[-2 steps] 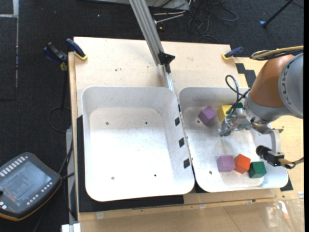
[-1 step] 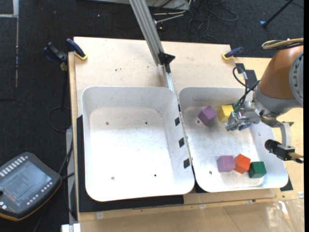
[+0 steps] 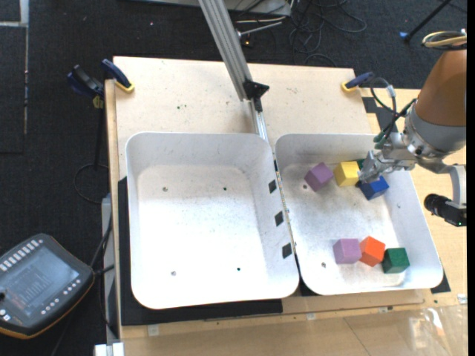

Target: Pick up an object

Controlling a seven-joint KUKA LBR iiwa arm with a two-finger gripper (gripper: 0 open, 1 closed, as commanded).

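Observation:
In the right bin (image 3: 415, 221), a purple cube (image 3: 319, 176), a yellow cube (image 3: 346, 173) and a blue cube (image 3: 374, 188) lie in a row near the far side. A second purple cube (image 3: 346, 251), an orange cube (image 3: 372, 249) and a green cube (image 3: 395, 259) sit together near the front right corner. My gripper (image 3: 369, 172) reaches in from the right and hangs low over the gap between the yellow and blue cubes, partly covering the blue one. Nothing visibly rides in it.
The left bin (image 3: 148, 199) stands beside the right one, sharing a raised middle rim. A slanted metal rail (image 3: 230, 43) runs from the top down to the bins' far junction. Clamps hold the board's far corners. A teach pendant (image 3: 41, 284) lies at lower left.

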